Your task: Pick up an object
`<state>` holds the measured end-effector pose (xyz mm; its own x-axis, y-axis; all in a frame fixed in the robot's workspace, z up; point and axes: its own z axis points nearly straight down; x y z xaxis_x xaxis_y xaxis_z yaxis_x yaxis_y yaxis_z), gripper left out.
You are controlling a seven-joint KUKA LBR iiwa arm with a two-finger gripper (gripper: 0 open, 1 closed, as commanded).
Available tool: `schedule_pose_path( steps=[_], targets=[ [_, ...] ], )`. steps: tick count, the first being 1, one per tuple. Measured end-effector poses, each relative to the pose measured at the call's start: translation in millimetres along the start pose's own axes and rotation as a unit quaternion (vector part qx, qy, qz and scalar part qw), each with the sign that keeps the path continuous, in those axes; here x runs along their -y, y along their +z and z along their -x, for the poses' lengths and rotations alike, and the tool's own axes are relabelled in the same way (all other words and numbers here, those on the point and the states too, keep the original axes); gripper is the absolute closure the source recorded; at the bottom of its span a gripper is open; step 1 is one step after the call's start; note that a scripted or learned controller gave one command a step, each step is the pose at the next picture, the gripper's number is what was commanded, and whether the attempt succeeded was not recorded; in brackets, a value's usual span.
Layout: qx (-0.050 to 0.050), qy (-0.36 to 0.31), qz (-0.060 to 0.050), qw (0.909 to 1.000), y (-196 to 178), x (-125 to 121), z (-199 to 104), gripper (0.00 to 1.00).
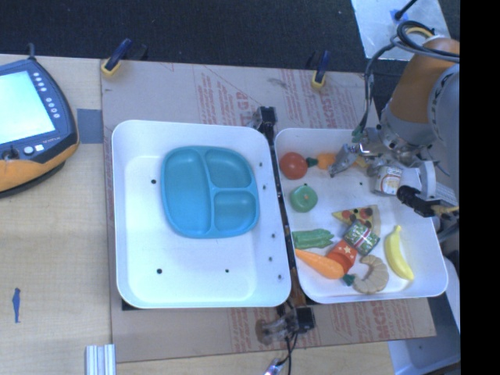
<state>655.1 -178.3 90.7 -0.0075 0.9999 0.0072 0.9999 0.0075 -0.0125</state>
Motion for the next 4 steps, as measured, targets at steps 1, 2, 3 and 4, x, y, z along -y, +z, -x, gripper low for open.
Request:
schedule_pose_path(
  steps=[1,2,3,4],
  targets=[
    [0.003,0.002,0.004,1.0,-1,11,-5,0.0],
    [0.002,0.001,0.0,1.0,0,1,-4,0.0],
    [0.002,0.002,0.0,1.0,0,1,-2,0.0],
    [0.002,0.001,0.0,1.0,0,1,-2,0.0]
  ],
)
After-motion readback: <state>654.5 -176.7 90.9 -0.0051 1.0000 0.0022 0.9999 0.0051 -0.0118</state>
